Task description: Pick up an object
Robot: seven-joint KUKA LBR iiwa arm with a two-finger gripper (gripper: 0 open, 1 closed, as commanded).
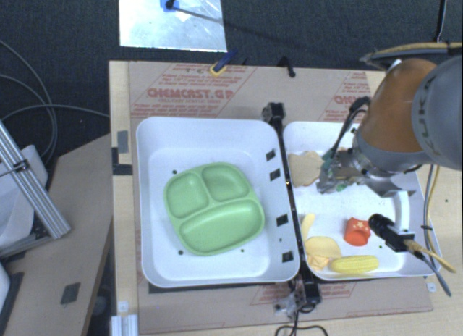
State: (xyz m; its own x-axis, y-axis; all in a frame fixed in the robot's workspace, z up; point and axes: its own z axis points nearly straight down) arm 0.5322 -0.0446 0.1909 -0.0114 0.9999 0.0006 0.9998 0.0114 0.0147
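Gripper (334, 181): low over the right bin (318, 133), near its middle; whether its fingers are spread or closed cannot be told from this angle.
Beige flat piece (304, 168): just left of the gripper, near the divider.
Red object (356, 232): toward the near side of the right bin.
Corn cob (354, 263): at the near rim.
Yellow pieces (319, 246): beside the corn.
Green divided plate (214, 208): in the left bin (159, 146).
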